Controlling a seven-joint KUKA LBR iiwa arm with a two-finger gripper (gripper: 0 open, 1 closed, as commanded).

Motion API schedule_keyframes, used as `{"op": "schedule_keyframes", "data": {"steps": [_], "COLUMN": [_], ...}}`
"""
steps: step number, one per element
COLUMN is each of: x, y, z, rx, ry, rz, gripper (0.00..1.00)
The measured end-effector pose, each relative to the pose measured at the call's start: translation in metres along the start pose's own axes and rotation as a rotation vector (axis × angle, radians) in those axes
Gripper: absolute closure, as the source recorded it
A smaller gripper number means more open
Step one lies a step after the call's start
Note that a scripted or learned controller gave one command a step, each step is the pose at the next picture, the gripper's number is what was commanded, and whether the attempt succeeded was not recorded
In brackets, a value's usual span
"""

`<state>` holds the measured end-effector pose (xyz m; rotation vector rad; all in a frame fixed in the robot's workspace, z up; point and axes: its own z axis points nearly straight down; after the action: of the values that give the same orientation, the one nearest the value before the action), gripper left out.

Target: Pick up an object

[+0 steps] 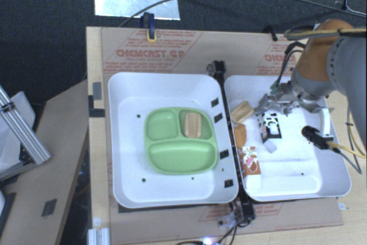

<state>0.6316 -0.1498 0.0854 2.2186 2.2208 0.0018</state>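
Note:
My gripper [272, 109] hangs low over the left-middle part of the right bin [304, 183], with the grey arm and its orange band coming in from the right. A black-and-white patterned item [270, 127] sits directly under the gripper, and I cannot tell whether it is held. A small white piece [269, 147] lies just below it. A tan block [242, 111] and an orange-brown piece [239, 134] rest by the bin's left wall. A printed red-and-white packet [250, 164] lies at the lower left.
The left bin [129, 140] holds a green divided plate [180, 158] with a tan bread-like piece [192, 124] in its upper right compartment. A white tube-like object [325, 121] lies near the right bin's right side. A black divider [228, 123] separates the bins.

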Motion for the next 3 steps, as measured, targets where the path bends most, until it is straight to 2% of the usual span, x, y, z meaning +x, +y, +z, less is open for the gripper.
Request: {"op": "schedule_keyframes", "data": {"steps": [1,2,3], "x": [0.0,-0.007,0.002], "y": [0.001,0.003,0.01], "z": [-0.011,-0.057,-0.113], "rx": [-0.003,-0.001,-0.004], "ry": [-0.001,0.0,0.0], "rz": [0.0,0.002,-0.004], "gripper": [1.0,1.0,1.0]}}
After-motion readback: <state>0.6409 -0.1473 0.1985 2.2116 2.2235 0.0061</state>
